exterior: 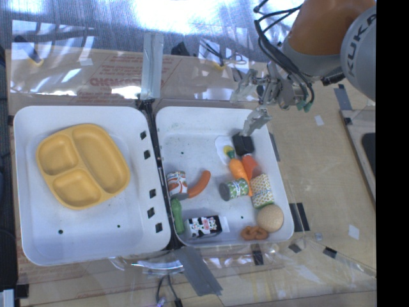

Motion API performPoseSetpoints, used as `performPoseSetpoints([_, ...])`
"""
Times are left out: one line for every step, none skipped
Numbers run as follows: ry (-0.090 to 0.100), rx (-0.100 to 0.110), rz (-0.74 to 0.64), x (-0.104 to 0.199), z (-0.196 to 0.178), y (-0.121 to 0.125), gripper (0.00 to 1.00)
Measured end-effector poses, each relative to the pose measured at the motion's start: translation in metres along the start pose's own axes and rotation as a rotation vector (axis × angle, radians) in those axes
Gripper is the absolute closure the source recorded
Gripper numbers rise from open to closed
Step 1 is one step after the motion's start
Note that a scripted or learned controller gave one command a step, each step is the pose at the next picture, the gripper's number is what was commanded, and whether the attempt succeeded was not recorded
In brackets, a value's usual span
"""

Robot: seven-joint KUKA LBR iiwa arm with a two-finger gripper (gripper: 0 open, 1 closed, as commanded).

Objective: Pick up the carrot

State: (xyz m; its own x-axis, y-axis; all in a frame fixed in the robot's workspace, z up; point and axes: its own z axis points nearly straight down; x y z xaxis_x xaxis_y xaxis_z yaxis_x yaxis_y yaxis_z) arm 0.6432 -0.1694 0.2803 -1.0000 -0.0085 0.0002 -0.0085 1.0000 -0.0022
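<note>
The small orange tapered carrot (pixel 238 169) is found lying in the right-hand shallow white bin (pixel 192 123), just beside a black block (pixel 243 145) and touching a red-orange piece (pixel 250 165). No lift is recorded; approach, grasp and raise are judged outstanding. The two-finger metal gripper (pixel 255 121) is held above the bin's far right corner, reaching in from the right. Nothing is seen between the jaws; their spacing cannot be told.

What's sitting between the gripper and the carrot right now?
In the camera view, a small black block lies between the gripper and the carrot, right against the carrot's upper end.
</note>
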Motion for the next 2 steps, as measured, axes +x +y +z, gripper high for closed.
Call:
performPoseSetpoints([0.012, -0.006, -0.052, 0.004, 0.123, -0.04, 0.0])
performPoseSetpoints([0.0, -0.002, -0.121, 0.048, 0.189, -0.038, 0.0])
